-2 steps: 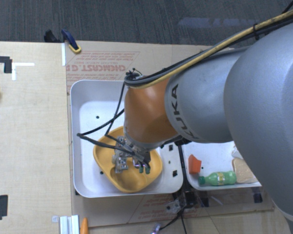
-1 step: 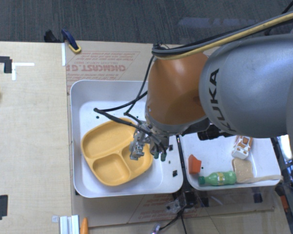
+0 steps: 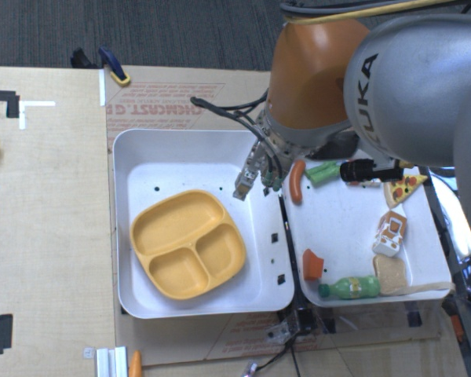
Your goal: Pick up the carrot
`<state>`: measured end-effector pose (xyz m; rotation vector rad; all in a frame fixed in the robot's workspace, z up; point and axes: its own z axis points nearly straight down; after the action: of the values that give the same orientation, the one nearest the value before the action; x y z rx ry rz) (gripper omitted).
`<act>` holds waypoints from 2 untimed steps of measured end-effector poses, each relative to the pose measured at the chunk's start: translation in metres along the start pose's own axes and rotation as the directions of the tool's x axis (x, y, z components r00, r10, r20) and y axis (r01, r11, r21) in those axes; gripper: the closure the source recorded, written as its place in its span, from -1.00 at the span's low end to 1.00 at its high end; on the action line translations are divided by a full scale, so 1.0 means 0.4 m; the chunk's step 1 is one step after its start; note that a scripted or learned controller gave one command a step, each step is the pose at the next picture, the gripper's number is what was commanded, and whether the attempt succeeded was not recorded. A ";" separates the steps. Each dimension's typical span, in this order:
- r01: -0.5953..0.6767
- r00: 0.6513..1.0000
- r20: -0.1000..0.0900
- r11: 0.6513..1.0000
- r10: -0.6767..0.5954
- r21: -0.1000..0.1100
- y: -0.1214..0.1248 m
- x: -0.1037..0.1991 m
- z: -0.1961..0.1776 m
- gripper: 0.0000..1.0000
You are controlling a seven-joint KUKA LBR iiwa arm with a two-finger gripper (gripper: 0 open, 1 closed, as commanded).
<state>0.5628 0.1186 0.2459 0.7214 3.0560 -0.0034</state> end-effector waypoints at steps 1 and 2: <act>0.000 1.000 0.000 1.000 0.000 0.000 0.001 0.001 0.000 -1.00; 0.027 1.000 0.000 1.000 -0.027 -0.001 -0.042 0.069 0.385 -1.00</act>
<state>0.5306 0.1155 0.0919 0.6799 3.0656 -0.0018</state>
